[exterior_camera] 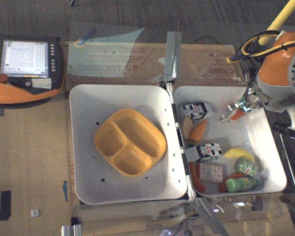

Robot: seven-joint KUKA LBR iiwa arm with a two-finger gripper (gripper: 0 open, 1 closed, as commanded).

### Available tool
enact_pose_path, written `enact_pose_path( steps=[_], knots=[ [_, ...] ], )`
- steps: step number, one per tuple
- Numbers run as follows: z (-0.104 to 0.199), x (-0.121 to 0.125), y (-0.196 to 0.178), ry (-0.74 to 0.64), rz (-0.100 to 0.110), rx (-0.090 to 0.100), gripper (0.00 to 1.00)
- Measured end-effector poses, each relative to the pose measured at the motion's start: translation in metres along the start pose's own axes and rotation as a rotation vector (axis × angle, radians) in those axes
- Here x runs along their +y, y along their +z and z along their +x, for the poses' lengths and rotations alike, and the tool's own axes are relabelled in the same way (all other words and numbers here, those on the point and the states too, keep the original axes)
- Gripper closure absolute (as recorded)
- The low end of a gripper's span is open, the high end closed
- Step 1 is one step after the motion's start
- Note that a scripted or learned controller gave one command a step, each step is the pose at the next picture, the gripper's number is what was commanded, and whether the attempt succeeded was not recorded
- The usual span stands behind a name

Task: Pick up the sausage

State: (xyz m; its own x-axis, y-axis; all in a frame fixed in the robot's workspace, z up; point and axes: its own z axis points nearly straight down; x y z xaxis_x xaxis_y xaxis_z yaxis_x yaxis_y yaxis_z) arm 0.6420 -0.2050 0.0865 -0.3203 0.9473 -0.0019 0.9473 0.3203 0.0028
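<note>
Camera view: the claw (234,113) pinches a small red piece; the sausage (196,177) lies far off, so it may lift the wrong item.

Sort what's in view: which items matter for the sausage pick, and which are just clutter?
For the job:
- sausage, likely the reddish piece at the right bin's left wall
- gripper, over the right bin's far side
- right bin

Lying about:
- yellow divided plate in the left bin
- carrot
- upper milk carton
- lower milk carton
- banana
- green bottle
- teach pendant
</note>
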Motion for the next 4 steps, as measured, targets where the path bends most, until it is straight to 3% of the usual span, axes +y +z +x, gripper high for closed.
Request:
enact_pose_path(
  steps=[1,2,3,4],
  knots=[
    [-0.001,0.002,-0.013,-0.001,-0.006,-0.004,1.0],
    [-0.001,0.002,-0.012,0.0,-0.006,-0.004,0.0],
    [0.01,-0.017,0.0,-0.035,0.0,-0.001,0.0],
    [0.017,0.001,0.0,-0.227,-0.003,-0.002,0.0]
  ],
)
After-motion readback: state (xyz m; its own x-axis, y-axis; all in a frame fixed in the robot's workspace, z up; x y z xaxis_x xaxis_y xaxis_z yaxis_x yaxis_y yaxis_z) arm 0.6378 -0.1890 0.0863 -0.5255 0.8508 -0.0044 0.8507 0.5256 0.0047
